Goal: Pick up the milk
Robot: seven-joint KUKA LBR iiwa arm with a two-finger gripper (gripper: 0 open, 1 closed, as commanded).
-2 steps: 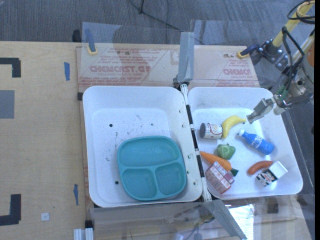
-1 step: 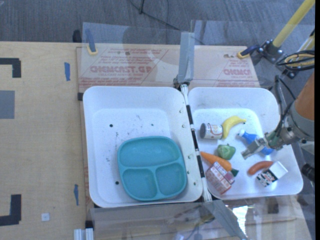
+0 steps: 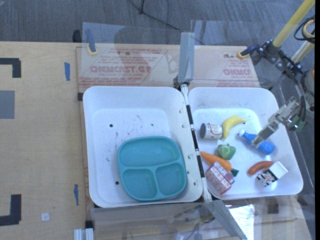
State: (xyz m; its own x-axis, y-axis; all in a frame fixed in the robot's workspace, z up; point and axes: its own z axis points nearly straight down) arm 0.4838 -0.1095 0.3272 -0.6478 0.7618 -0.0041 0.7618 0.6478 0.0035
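The milk (image 3: 271,174), a white carton with black patches, lies in the right bin's (image 3: 285,109) near right corner, just beside a red sausage (image 3: 260,166). Left of them lies a pink carton (image 3: 220,178). Farther back, the tool (image 3: 260,140) hangs at a blue bottle (image 3: 257,141); whether it is wide or narrow, I cannot tell. Beyond lies a banana (image 3: 232,124).

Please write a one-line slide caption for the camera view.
Gripper over the blue bottle in the right bin; milk carton lies untouched near the front corner.
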